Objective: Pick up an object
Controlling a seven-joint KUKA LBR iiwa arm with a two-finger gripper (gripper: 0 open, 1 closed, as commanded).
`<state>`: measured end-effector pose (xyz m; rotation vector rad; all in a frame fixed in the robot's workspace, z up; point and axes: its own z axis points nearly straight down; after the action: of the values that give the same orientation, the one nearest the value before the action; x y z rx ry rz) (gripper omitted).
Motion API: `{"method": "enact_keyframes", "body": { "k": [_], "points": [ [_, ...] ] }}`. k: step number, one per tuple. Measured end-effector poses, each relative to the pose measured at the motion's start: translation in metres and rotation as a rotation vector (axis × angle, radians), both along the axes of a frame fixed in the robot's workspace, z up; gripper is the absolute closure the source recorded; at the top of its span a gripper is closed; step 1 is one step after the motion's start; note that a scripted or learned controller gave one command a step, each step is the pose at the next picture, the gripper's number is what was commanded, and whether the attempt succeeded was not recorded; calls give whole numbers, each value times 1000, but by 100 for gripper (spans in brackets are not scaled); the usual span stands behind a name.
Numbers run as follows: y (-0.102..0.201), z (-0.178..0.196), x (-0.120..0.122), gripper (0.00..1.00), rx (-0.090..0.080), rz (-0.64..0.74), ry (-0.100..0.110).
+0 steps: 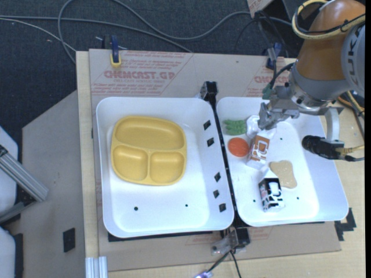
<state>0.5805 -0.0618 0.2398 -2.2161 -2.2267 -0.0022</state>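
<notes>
In the right shallow white bin (324, 204), a small orange-and-white carton (259, 148) lies near the middle, just beside a round orange-red ball (237, 147). A green leafy piece (234, 126) sits behind, with a tan flat piece (283, 173) and a black-and-white packet (271, 194) in front. The gripper (265, 122) hangs just above the carton; I cannot tell its state. The left bin (116, 213) holds a yellow divided plate (148, 149).

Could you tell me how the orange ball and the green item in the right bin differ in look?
The orange ball is round and orange-red; the green item is flatter, elongated and pale green. The ball lies nearer the camera, beside the small carton; the green item lies beyond it, toward the bin's far edge. Both are small, lie in the right bin near the divider, and are free of the gripper.
</notes>
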Motion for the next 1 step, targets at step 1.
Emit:
{"method": "enact_keyframes", "body": {
  "k": [1],
  "points": [
    [52,-13,14,100,0,1,0]
  ]
}}
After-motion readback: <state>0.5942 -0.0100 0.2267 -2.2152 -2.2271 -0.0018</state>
